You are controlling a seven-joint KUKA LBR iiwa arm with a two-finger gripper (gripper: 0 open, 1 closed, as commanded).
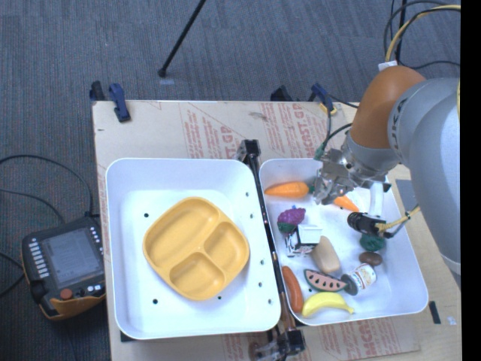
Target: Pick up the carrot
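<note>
Fingers: cannot tell whether spread or closed; the gripper [331, 188] is seen from above and the wrist body masks its tips
Gripper position: low over the far part of the right bin [409, 273], just right of the carrot
Arm: grey, with an orange band [383, 115] above the wrist, reaching in from the right
Carrot [286, 189]: lying on its side at the far left of the right bin, pointed end to the left, thick end next to the gripper; contact with the gripper cannot be made out
Small orange piece [346, 203]: on the bin floor just right of and nearer than the gripper
Purple grapes [291, 219]: nearer than the carrot, by the bin's left wall
Black and white block [304, 238]: just nearer than the grapes
Beige piece [325, 256]: centre of the right bin
Watermelon slice [324, 280]: nearer than the beige piece
Red sausage [292, 289]: along the left wall, near end of the bin
Banana [328, 304]: near edge of the right bin
Small can [361, 278]: on its side, right of the watermelon slice
Green item [371, 241]: right side of the bin, too small to identify
Left bin [124, 277]: holds a yellow divided plate [196, 247] with three compartments
Pendant [66, 265]: on the floor left of the bench
</note>
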